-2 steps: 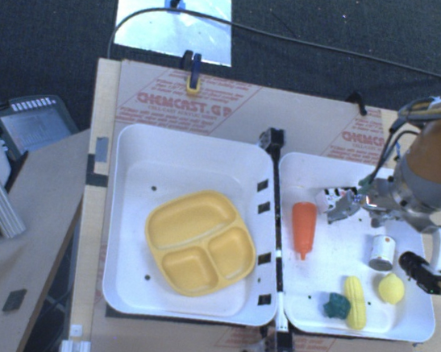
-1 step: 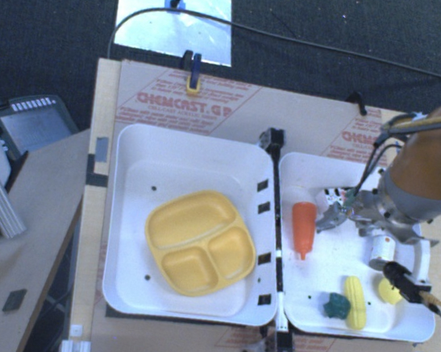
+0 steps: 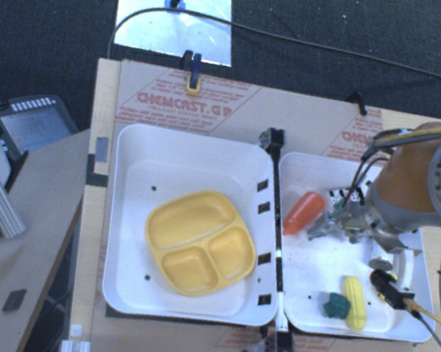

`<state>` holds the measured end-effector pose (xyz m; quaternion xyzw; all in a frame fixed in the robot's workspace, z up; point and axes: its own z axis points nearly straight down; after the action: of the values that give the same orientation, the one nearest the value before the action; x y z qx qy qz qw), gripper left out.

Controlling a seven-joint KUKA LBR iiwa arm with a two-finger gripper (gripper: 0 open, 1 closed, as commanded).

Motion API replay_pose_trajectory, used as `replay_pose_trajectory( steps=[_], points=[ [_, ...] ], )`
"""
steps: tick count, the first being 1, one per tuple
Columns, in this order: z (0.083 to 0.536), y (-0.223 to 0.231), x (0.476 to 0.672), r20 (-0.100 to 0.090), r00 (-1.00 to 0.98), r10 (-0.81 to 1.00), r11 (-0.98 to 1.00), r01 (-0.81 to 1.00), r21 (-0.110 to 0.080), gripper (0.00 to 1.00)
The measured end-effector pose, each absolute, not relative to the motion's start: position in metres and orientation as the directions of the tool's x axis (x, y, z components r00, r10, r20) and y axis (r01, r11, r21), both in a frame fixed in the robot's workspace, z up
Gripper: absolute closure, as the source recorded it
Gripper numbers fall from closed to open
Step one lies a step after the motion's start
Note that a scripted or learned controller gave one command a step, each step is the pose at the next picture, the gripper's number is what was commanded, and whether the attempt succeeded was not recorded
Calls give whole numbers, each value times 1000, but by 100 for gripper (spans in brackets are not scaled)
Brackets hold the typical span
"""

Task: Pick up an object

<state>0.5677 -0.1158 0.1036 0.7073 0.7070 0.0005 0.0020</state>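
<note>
Left bin (image 3: 128,199): yellow divided plate (image 3: 199,241) seated flat; judged light, rigid, too wide for pinch.

Right bin (image 3: 299,308): orange carrot (image 3: 306,212) lying near divider, upper left. Judged light, stiff plastic, smooth, prone to roll; grip advised across mid-body.

Gripper (image 3: 334,226) positioned just beside carrot; fingers' opening cannot be told, nothing seen held.

Green piece (image 3: 337,306) touching yellow corn (image 3: 356,302) at front.
</note>
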Motion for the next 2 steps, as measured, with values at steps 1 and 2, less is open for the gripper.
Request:
replay_pose_trajectory(
  steps=[1,2],
  points=[
    [114,-115,567,-1,-1,1000,1,1000,3,100],
    [159,-110,570,-1,-4,1000,4,1000,5,100]
  ],
)
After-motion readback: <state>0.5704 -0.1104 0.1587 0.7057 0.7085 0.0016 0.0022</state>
